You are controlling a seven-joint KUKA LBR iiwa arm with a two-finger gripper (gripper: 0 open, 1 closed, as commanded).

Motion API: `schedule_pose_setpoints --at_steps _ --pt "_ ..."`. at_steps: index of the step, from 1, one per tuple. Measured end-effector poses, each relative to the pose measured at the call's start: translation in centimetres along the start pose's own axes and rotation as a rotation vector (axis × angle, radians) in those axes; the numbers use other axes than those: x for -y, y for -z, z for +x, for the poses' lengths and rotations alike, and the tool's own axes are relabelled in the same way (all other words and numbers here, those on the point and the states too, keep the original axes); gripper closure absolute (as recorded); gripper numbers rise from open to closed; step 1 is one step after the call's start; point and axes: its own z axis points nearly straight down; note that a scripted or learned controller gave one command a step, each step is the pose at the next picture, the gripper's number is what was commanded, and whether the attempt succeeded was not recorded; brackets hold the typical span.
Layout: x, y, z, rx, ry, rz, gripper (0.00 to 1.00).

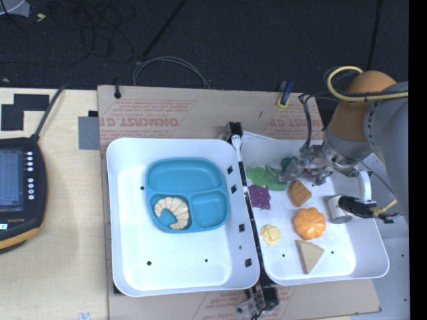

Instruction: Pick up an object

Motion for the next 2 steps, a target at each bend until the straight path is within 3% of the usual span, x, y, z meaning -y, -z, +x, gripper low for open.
schedule_pose_setpoints --at_steps 1,2 --pt "-0.2 0.2 6.7 -0.001 0.006 -0.01 0.0" --pt "-0.3 11.3 -0.2 0.008 -0.001 -0.024 0.0"
